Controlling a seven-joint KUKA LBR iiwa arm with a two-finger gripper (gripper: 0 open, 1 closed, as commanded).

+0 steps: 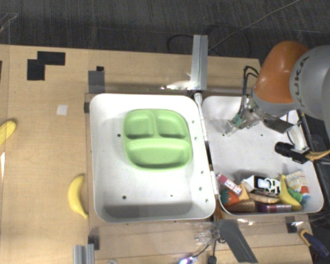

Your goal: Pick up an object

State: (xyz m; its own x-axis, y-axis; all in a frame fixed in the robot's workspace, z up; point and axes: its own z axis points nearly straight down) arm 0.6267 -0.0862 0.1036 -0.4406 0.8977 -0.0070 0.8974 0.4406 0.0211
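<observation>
The gripper (235, 124) is held over the bare far part of the right bin (220, 110), its state unreadable, while candidate objects (262, 192) are heaped along the near wall.

- Arm (311, 78) cut off by the right edge; grey body runs out of frame.
- Gripper (235, 125) small and blurred; finger state unreadable.
- Pile (262, 191) at the near end of the right bin (231, 106): items overlapping, most too small to name, labels illegible.
- Corn (0, 136) clipped by the left edge.
- Cable (275, 10) leaving at the top edge.
- Blue-handled item (317, 245) at the lower right corner, mostly cut off, unidentifiable.
- Clutter (206, 252) at the bottom edge blurred, cropped.
</observation>
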